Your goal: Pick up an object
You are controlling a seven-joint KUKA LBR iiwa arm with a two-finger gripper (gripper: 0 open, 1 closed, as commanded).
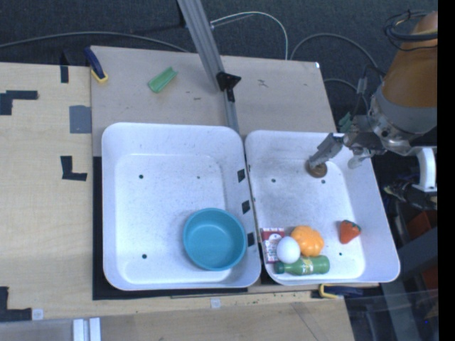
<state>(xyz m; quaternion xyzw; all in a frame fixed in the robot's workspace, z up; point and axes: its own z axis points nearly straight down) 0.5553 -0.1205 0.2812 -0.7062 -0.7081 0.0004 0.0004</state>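
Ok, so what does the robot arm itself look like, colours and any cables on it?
The arm is rounded and bulky, with an orange band above a grey wrist section. From the wrist a slimmer grey metal tool sticks out, ending in a small dark tip. Thin dark cables loop around the top of the arm, and a white part sits beside it.
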